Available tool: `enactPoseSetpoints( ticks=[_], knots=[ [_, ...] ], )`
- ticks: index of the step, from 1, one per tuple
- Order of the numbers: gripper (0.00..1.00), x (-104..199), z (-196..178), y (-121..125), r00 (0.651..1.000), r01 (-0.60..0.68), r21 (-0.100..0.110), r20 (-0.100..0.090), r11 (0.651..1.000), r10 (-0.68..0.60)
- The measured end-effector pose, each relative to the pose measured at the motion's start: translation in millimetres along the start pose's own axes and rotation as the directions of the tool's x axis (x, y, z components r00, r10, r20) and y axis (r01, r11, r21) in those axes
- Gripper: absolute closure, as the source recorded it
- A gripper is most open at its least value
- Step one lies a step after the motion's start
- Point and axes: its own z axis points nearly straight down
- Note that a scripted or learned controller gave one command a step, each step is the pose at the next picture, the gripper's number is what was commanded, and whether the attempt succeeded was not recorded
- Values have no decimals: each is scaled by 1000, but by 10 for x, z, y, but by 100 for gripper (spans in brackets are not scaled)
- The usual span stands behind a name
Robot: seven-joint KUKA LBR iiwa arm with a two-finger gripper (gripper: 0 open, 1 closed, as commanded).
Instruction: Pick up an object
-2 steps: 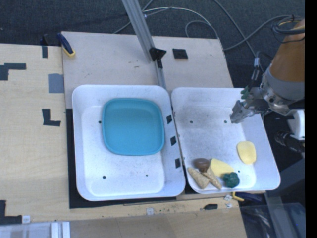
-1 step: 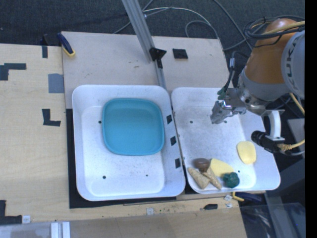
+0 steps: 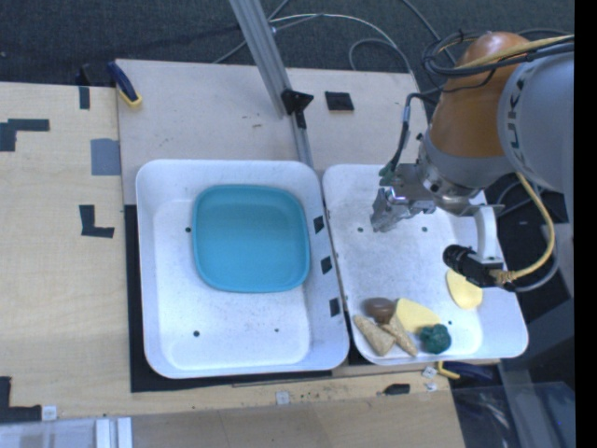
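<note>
Wood-grain bench (image 3: 56,278) at the near edge, marked with dark tape patches; worn, flat, dry.

Just beyond, in the near corner of the right bin (image 3: 359,255), a tight cluster: tan sticks (image 3: 378,336), brown lump (image 3: 378,307), yellow wedge (image 3: 415,314), green ball (image 3: 435,339). All touching or nearly so, all resting on the bin floor. Yellow piece (image 3: 464,291) a little further along the right rim, beside a black fitting (image 3: 466,261).

Left bin (image 3: 168,334) alongside, bearing a blue plate (image 3: 250,238) laid flat in its far half.

Gripper (image 3: 389,215) over the bare middle-to-far part of the right bin, well apart from the cluster. Nothing seen in its grasp. Open or closed: cannot tell from this angle.

Progress, as judged: pick not yet made. No object lifted; every candidate down in the bin. Remaining: travel to an item, descend, close, raise. Clustered items likely awkward to separate; the yellow piece perhaps the easier target.

Further back, pale board (image 3: 205,110) under both bins, metal post (image 3: 266,49) rising from it, blue-yellow clamp (image 3: 125,83) at its far left corner. Beyond that, dark carpet (image 3: 140,7) with loose cables (image 3: 345,17).
</note>
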Motion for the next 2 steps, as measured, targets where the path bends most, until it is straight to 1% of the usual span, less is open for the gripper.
enactPoseSetpoints(
  ticks=[1, 2],
  knots=[
    [100, 489, 109, 105, 1000, 1, 1, -1, 1000, -1],
    [100, 1068, 19, 127, 1000, 2, -1, -1, 1000, -2]
  ],
)
